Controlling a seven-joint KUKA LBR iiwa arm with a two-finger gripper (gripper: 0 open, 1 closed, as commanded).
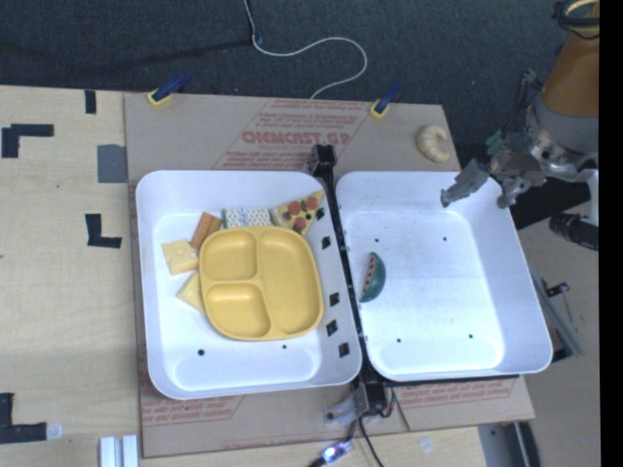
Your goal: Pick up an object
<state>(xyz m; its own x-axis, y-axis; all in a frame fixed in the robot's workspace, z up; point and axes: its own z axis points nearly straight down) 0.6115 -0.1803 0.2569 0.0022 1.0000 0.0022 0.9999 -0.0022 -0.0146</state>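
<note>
While the gripper, released and holding nothing, hangs over the right bin at its far rim, the watermelon slice lies by that bin's left wall, reachable.

The yellow divided plate covers parts of the small food pieces behind and beside it in the left bin, and most are too small to name. The arm is cut off by the right edge. The gripper is too blurred to show its finger spacing.
</note>
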